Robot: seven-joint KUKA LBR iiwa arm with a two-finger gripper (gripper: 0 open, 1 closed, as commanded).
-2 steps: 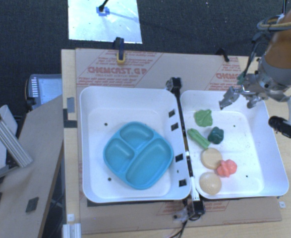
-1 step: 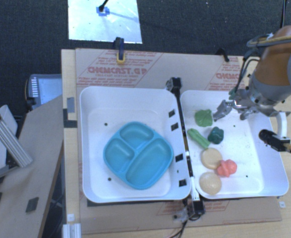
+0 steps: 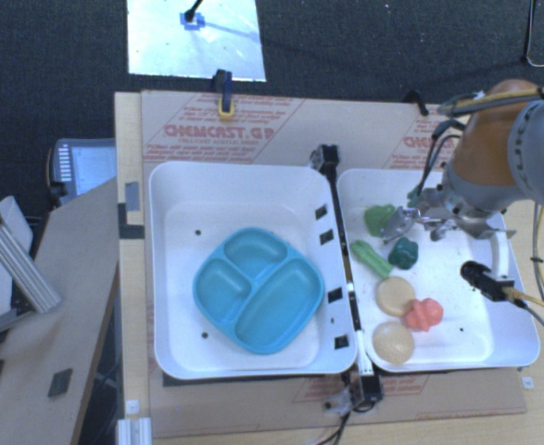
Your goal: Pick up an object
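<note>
The right bin (image 3: 508, 341) holds several small items. A green lumpy piece (image 3: 379, 219) lies at its far left. A dark teal piece (image 3: 403, 253) and a long light green piece (image 3: 372, 259) sit beside it. Nearer the front are a tan disc (image 3: 395, 295), a pink piece (image 3: 423, 314) and a pale yellow disc (image 3: 393, 342). My gripper (image 3: 412, 222) hangs low over the bin's far part, just right of the green lumpy piece and above the teal one. I see nothing held in it.
The left bin (image 3: 174, 202) carries a blue divided plate (image 3: 258, 288). A black divider (image 3: 338, 248) runs between the bins. A black connector with a yellow tip (image 3: 485, 281) hangs over the right bin. The orange-banded arm (image 3: 485, 146) covers the bin's far right corner.
</note>
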